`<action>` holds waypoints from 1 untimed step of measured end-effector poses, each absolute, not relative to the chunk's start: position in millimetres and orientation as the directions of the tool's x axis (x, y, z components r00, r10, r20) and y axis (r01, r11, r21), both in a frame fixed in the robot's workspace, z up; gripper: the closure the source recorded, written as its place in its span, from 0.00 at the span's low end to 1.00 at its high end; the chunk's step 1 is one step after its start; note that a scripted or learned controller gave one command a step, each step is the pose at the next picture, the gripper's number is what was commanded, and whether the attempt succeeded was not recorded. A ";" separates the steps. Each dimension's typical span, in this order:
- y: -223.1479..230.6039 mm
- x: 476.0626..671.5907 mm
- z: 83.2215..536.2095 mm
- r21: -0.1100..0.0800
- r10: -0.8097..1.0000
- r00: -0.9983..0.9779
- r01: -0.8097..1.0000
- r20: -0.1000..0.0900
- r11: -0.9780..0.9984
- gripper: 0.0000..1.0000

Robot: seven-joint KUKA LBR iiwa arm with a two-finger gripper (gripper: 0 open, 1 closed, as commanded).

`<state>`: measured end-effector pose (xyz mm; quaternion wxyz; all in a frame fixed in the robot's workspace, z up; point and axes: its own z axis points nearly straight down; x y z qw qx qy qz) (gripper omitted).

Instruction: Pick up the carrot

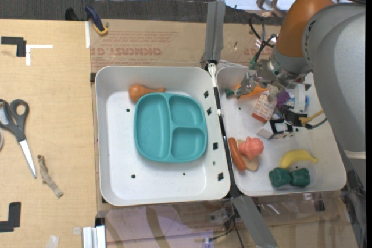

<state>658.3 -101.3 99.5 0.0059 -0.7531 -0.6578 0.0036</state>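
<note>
Crowding right bin's (325, 186) far-left corner: gripper (251, 85) | carrot (249, 92) under it

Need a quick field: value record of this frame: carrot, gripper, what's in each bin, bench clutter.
carrot: orange with green top, near the back-left corner of the right bin
gripper: over the carrot, at the back of the right bin; finger state unclear
grasp: not confirmed
right bin contents: banana, green pepper, pink toy, hot dog, small carton
left bin contents: teal divided plate, orange drumstick-shaped toy behind it
bench: scissors at left
</note>
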 end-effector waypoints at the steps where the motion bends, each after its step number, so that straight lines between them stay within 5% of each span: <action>1: -101.9 663.6 100.9 0.012 0.921 0.389 0.921 0.005 -0.389 0.00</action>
